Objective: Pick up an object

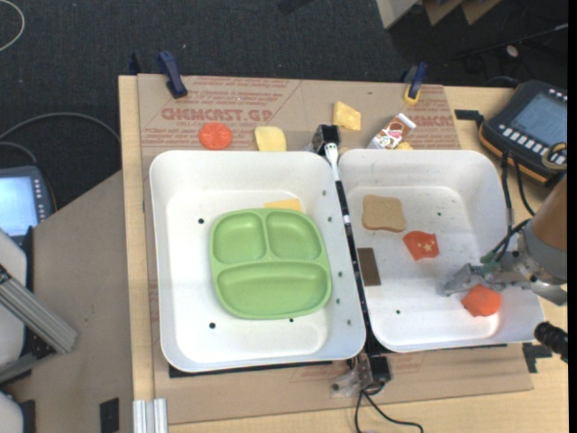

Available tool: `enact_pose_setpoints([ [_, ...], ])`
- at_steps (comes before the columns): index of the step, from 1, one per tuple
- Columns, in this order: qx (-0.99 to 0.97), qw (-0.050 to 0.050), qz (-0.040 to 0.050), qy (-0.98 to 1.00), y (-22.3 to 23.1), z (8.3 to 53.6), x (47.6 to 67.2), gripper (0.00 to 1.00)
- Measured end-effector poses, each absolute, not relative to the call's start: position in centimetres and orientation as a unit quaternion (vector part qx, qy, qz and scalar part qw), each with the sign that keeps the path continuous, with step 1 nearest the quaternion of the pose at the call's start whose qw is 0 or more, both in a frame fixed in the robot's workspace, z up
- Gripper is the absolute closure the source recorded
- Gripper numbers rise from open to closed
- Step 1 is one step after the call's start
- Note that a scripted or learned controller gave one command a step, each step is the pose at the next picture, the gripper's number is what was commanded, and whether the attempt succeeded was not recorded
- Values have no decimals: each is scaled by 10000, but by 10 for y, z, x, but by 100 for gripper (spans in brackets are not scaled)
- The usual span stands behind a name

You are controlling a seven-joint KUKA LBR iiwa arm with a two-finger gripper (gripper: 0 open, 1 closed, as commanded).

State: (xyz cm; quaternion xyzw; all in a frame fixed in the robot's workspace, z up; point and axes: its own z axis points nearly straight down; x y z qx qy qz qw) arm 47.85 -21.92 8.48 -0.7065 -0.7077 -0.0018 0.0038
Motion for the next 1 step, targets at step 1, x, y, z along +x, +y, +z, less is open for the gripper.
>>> enact_pose_setpoints([
  [1, -7069, 3, -11, -7073, -221, 95, 480, 100],
])
